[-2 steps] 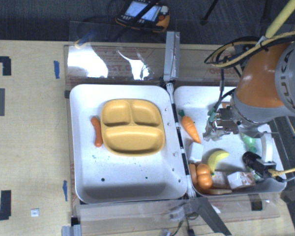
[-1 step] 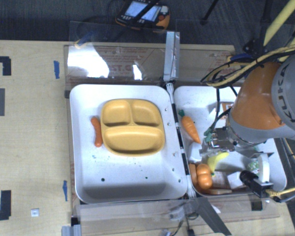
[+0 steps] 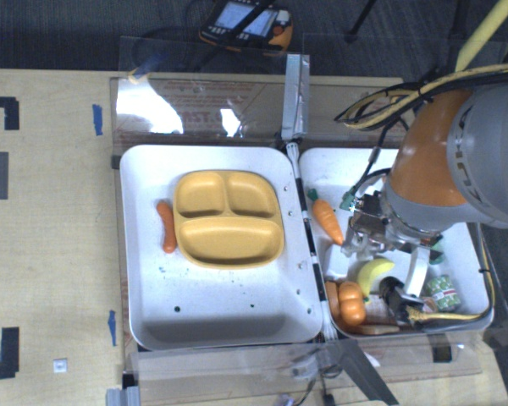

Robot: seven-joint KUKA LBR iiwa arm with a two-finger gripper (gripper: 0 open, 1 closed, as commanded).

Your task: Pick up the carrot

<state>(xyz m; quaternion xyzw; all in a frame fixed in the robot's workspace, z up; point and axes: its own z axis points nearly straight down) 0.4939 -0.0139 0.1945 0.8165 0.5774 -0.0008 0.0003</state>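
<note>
A hot dog [image 3: 167, 226] is seen at the left of the left bin [image 3: 144, 303], lying lengthwise just beside a yellow plate [image 3: 229, 216]. The plate is divided into three compartments and is set near the middle of that bin. A clear divider [image 3: 295, 100] is stood upright behind the seam between the two bins.

In the right bin [image 3: 339, 163], the carrot [image 3: 327, 221] is found against the left wall, tilted, with its thick end toward the back and its tip pointed down toward the gripper. It is not touched by anything. Lower along the same wall, an orange fruit [image 3: 350, 304] is seen, with a yellow-green one [image 3: 374, 275] just beside it to the right, and a green packet [image 3: 443, 291] further right.

The arm [image 3: 457, 155] is reached in from the right and bent downward over the right bin, its orange band held above the wrist. The gripper [image 3: 381, 248] is hung low, just right of the carrot's tip. Whether it is open or closed cannot be told from this angle.
</note>
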